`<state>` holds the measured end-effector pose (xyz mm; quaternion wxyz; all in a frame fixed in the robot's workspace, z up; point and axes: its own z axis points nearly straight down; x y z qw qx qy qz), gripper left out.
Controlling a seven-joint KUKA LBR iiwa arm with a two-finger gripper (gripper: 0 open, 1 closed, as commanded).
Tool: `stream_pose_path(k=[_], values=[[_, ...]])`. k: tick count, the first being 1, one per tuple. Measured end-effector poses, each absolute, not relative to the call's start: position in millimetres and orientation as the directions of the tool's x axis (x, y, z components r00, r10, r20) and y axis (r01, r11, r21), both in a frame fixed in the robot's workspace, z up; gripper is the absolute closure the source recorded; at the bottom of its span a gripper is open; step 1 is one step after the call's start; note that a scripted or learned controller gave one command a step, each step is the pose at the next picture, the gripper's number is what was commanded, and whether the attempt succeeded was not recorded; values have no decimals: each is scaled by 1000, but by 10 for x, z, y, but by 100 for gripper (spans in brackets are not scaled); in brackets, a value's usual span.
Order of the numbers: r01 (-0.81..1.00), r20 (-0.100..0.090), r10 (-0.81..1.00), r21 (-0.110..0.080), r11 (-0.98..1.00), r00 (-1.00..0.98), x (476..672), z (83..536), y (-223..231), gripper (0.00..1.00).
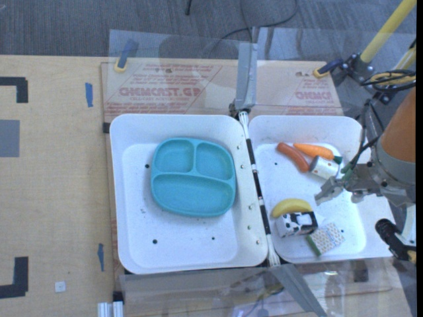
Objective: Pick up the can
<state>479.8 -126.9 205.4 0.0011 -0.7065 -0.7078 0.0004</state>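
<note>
The can [295,224] is a short black-and-white patterned cylinder lying in the near part of the right bin [350,127], just below a yellow banana [292,207]. My gripper [340,194] hovers over the middle right of that bin, up and to the right of the can and apart from it. Its grey fingers [324,193] are spread open with nothing between them. The arm with its orange band [403,134] comes in from the right edge.
The right bin also holds a red sausage [293,156], a carrot [314,150], a small white cylinder [324,169] close to the gripper, and a green-and-white packet [325,238] beside the can. A teal divided plate [193,177] lies in the left bin [132,197].
</note>
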Motion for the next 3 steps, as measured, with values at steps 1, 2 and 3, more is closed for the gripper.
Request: stream_pose_path(k=[1, 2, 3], values=[[1000, -2, 1000, 3, 20, -20, 5544, 2655, -1719, 0], [981, 0, 981, 1, 196, -196, 5971, 1754, -1665, 0], [986, -3, 986, 7, 169, -169, 5862, 878, -1938, 0]])
